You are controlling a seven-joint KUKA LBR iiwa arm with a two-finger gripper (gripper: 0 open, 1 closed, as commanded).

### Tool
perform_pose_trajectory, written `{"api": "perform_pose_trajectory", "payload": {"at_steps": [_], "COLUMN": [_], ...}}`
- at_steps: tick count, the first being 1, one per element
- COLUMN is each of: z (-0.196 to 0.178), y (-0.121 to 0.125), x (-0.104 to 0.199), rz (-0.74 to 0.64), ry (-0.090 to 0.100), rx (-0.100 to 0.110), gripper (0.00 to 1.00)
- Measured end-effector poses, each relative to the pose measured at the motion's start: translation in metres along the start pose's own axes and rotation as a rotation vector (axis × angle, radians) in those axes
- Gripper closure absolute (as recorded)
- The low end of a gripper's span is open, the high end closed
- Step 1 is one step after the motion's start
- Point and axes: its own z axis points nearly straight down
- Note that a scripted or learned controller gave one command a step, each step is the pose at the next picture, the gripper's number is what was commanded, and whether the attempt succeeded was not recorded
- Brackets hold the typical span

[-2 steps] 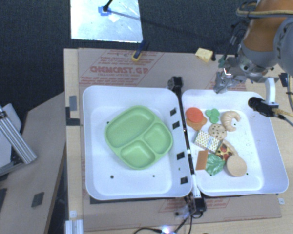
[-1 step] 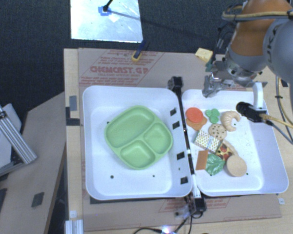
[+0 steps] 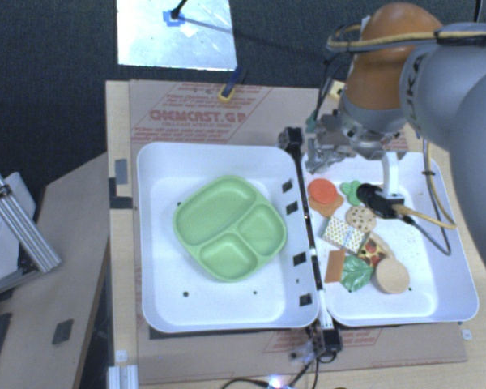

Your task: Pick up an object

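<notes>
At the left edge of the frame you have metal rails (image 3: pixel 12 217) standing apart from the bench. The left bin (image 3: pixel 166 298) holds one thing: a green three-compartment plate (image 3: pixel 229 228) near its middle, with bare white floor all round it, widest along the lower edge. A printed cardboard sheet (image 3: pixel 198 113) lies under both bins, and one shiny square panel (image 3: pixel 176 23) sits in the upper left of the frame. Black clips (image 3: pixel 292 209) line the seam where the two bins meet.

The gripper (image 3: pixel 317 162) hangs over the upper left corner of the right bin (image 3: pixel 437 294), just right of that seam. You cannot tell from here whether it is open or closed, or whether it has hold of anything.

Your pickable pieces are bunched in the left half of the right bin. Counted singly:
- one orange disc (image 3: pixel 324 193), nearest the gripper and just below it
- one dark green piece (image 3: pixel 352 190)
- one speckled cookie (image 3: pixel 360 217)
- one checkered wafer (image 3: pixel 340 233)
- one red-and-yellow piece (image 3: pixel 374 250)
- one orange slab (image 3: pixel 334 266)
- one green leaf (image 3: pixel 356 274)
- one tan disc (image 3: pixel 392 278)

That makes eight, most of them touching or overlapping. That bin's right half and lower strip are bare. The arm (image 3: pixel 462 79) crosses the upper right of the frame.
</notes>
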Motion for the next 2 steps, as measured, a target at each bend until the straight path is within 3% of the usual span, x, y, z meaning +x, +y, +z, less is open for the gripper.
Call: {"api": "perform_pose_trajectory", "payload": {"at_steps": [2], "z": [-0.0115], "y": [-0.0087], "x": [-0.0093], "rz": [0.008], "ry": [-0.001], "rx": [-0.001], "gripper": [1.0]}}
